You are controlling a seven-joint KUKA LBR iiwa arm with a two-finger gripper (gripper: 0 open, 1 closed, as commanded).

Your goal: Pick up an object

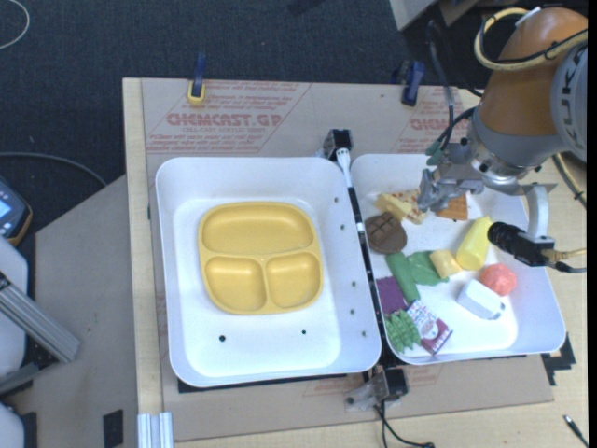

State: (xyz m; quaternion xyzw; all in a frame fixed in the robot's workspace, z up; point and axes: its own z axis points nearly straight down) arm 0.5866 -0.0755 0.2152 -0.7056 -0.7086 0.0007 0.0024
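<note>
Reaching down into the right bin point(550, 329), the gripper point(431, 197) hangs near the bin's back edge. It sits right over a yellow cheese wedge point(399, 204) and an orange piece point(454, 209); whether it grips anything, I cannot tell. A brown cookie point(385, 233) lies just beside them. A yellow bottle point(474, 243) and red ball point(499, 278) lie nearer the right edge. The left bin point(177, 250) holds a yellow tray point(259, 256).

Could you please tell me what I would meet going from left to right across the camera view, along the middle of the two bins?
Yellow divided tray → brown round piece → green piece → yellow bottle → red ball.
</note>
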